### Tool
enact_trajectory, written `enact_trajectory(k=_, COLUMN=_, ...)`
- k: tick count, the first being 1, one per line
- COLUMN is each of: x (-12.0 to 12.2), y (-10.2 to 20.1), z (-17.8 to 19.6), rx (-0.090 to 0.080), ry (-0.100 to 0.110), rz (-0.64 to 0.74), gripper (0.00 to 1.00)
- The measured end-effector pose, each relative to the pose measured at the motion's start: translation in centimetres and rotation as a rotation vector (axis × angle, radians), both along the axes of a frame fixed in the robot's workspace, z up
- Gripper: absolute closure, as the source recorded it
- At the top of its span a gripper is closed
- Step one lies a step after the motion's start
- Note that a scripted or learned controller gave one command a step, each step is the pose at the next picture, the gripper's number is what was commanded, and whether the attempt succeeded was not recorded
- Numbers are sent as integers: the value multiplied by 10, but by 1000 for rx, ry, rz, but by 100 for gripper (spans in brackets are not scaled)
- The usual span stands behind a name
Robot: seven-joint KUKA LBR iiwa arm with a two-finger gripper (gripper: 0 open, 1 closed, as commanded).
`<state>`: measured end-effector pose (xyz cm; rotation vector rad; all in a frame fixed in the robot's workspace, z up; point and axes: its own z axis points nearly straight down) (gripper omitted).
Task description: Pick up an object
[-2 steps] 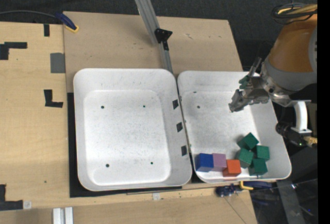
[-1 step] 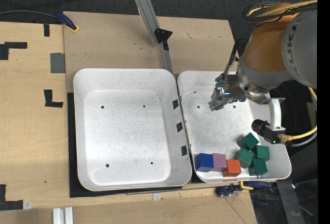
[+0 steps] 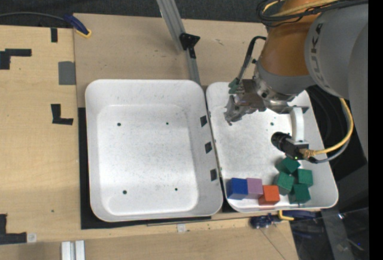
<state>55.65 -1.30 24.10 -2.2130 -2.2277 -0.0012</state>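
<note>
The right bin holds a cluster of blocks at its near end: a blue cube, a pale purple block, an orange block and several green blocks. My gripper hangs over the far left part of that bin, well away from the blocks, pointing down toward bare bin floor. I see nothing between its fingers. The grey arm with its orange band reaches in from the right.
The left bin lies beside the right one with only small dark dots on its floor. A slanted metal pole stands behind the bins. A black cylindrical fitting with a yellow cable sits above the green blocks.
</note>
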Motion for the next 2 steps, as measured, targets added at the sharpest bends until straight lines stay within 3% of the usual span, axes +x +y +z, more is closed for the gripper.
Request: enact_trajectory(k=2, x=32, y=108, z=-5, rx=0, ry=0, rz=1, gripper=100)
